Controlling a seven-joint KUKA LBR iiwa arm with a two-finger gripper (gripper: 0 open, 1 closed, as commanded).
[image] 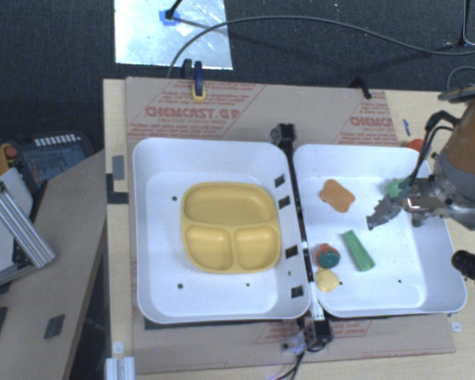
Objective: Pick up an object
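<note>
In the right bin point(427, 291) lie several small objects. An orange piece point(336, 195) sits toward the back left, and a green block point(356, 250) lies slanted near the middle. A small red and teal piece point(328, 254) and a yellow piece point(327, 280) rest close to the left wall. My gripper point(378, 215) hangs over the bin's middle. It is right of the orange piece and just above and right of the green block, apart from both. Nothing shows in its grasp.
The left bin point(154, 212) bears a yellow three-compartment tray point(229, 226). A black divider with clips point(294, 212) runs between the bins. The grey arm with its orange band point(463, 157) comes in over the right bin's right rim. Cables cross the dark floor behind.
</note>
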